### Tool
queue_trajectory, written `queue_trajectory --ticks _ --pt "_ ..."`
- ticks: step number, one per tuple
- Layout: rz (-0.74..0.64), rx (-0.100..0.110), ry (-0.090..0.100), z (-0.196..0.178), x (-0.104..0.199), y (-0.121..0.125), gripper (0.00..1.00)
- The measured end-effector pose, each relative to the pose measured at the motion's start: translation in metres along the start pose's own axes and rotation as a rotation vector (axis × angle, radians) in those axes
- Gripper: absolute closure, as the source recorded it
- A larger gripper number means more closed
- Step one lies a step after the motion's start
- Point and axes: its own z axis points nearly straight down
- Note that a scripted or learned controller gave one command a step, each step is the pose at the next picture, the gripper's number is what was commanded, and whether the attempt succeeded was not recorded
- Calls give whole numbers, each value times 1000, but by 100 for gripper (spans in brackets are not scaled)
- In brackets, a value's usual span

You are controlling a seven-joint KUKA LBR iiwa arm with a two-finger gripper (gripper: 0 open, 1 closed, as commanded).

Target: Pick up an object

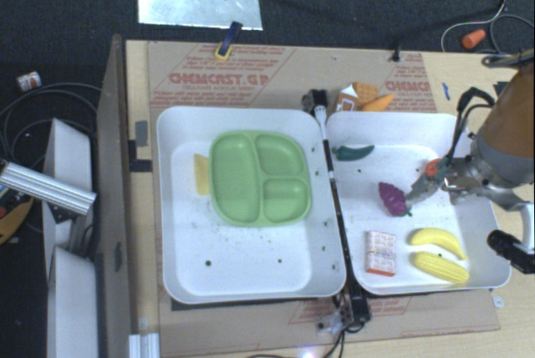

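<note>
Pincer [415,191] is down in the right bin [401,139], right beside the purple thing [392,197]. Honestly can't tell if it's apart or together. Banana [437,240] and corn [441,267] sit nearby.

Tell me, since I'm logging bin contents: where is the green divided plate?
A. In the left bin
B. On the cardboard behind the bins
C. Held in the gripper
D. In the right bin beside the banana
A: the green divided plate lies flat inside the left bin, while the banana sits in the right bin.
</note>
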Motion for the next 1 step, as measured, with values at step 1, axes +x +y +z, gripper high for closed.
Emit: queue_trajectory --ticks 1 --pt "-4 3 2 79 25 37 0"
